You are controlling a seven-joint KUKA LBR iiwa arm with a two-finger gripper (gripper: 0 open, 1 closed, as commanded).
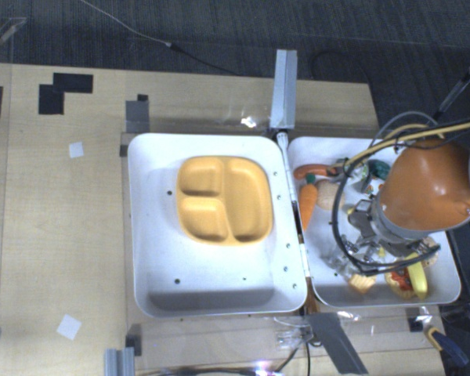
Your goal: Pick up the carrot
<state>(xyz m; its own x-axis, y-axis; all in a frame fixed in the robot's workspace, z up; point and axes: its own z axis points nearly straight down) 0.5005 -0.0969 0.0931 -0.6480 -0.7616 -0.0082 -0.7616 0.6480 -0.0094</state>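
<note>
Orange carrot (306, 204): against left wall of right bin (452, 284), at 9 o'clock from gripper (374, 251).
Gripper state: hidden under wrist, cannot tell.
Yellow tray (222, 199): left bin (153, 210).

Orange carrot (306, 204), yellow divided plate (223, 199), 2 white bins (153, 210).
</note>
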